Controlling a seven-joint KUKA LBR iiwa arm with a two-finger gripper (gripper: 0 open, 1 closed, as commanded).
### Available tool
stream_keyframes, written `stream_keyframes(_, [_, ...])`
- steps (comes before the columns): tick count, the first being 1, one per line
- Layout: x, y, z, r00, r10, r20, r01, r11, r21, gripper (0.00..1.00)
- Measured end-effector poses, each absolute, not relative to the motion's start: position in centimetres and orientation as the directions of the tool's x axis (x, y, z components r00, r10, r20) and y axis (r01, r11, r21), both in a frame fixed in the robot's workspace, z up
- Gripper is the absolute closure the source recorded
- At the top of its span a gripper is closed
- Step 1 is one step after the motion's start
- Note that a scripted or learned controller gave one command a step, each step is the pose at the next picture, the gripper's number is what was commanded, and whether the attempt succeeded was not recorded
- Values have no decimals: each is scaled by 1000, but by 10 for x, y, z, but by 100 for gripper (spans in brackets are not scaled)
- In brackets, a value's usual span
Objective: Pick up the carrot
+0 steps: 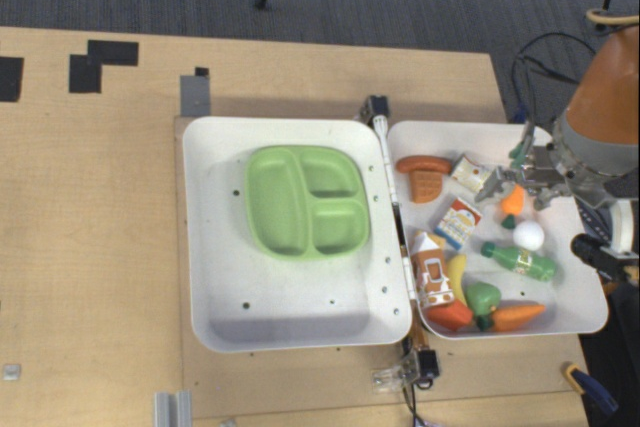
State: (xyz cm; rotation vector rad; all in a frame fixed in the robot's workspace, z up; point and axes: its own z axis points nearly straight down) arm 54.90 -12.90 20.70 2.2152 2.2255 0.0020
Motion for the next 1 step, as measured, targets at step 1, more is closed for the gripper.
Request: stream_keyframes(1, [590, -176, 163, -170, 985, -1, 985, 170, 2, 0])
